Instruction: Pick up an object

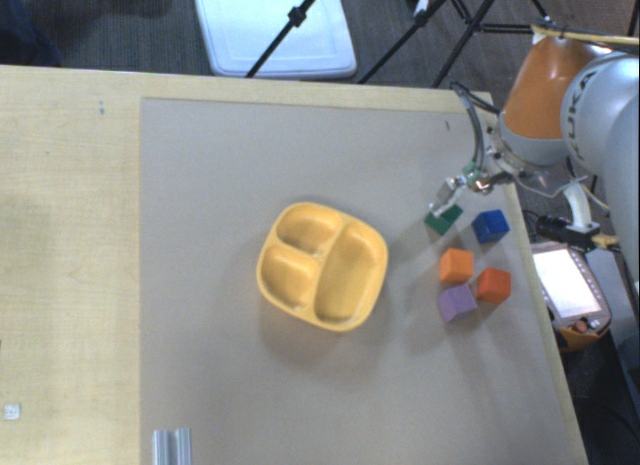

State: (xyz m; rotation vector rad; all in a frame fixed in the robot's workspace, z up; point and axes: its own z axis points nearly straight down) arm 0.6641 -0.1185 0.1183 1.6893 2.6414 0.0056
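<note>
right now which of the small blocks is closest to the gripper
The green block, just under the gripper. The blue, two orange and purple blocks lie farther away.

I see a yellow plastic divided tray (pixel 323 265), and at its three o'clock blocks: green (pixel 443 218), blue (pixel 490 225), two orange (pixel 456 265), purple (pixel 457 302).

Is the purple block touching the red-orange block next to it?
Touching: the camera view shows the purple block pressed against the red-orange block, no mat visible between them.
</note>
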